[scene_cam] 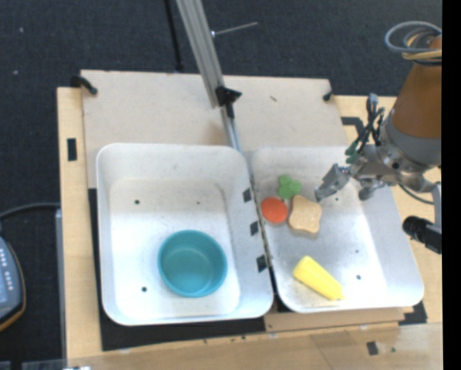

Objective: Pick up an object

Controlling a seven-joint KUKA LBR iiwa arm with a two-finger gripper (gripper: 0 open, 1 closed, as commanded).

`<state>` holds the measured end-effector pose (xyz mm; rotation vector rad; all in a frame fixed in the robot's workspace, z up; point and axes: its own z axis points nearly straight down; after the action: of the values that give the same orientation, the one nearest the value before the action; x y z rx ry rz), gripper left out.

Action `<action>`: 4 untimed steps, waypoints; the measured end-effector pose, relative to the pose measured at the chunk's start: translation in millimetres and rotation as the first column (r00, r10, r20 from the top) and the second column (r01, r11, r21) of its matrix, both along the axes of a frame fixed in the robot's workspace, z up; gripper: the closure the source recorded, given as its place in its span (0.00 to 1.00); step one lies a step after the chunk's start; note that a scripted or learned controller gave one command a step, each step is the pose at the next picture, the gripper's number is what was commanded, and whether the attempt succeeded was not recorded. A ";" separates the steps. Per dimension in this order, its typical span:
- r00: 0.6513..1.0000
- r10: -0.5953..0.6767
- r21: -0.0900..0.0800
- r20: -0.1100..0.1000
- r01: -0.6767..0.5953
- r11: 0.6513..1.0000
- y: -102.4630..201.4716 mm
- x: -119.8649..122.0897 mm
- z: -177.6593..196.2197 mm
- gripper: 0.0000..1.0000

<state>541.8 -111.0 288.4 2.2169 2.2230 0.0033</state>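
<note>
Arm (417, 99) reaching from right, gripper (343, 183) low.

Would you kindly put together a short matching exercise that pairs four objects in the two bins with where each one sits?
Things:
1. teal bowl
2. yellow object
3. green object
4. orange-red object

Places:
A. right bin, near its front edge
B. left bin
C. right bin, against the tan piece's left side
D. right bin, farthest back of the cluster

Pairs: 1-B, 2-A, 3-D, 4-C
</note>
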 end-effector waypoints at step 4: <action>1.000 -0.004 -0.001 -0.006 0.004 1.000 7.5 10.5 -136.4 0.00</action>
<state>552.3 -103.5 151.9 2.2241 2.2208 -0.0050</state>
